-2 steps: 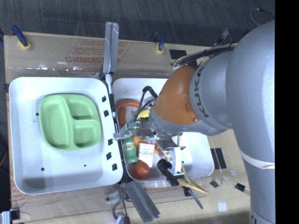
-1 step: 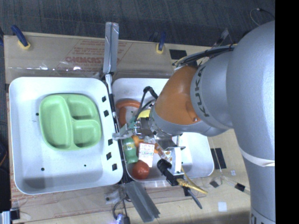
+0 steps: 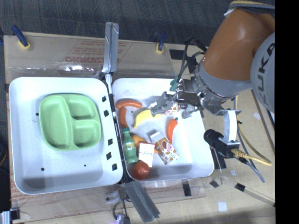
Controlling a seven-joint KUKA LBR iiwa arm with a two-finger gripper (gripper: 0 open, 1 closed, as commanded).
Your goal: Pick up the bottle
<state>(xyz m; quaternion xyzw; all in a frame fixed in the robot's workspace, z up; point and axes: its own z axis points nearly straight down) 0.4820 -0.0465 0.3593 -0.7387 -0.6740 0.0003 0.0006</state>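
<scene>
Tomato (image 3: pixel 140 170) is lying beside the bottle (image 3: pixel 128 146); the end effector (image 3: pixel 170 104), spread and grasping nothing, is hovering at two o'clock, approach pending.

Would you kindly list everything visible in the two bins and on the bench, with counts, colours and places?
Bottle: one, green, right bin, along its left wall.
Divided plate: one, light green, left bin.
Sausage: one, orange-red, right bin, top left.
Banana: one, yellow, right bin centre.
Carrot: one, orange, right bin.
Small cartons: two or three, white and patterned, right bin centre.
Round fruit: one, red, right bin bottom.
Bins: two, white, side by side.
Clamps: two, blue, back edge.
Gripper: one, grey, over right bin.
</scene>
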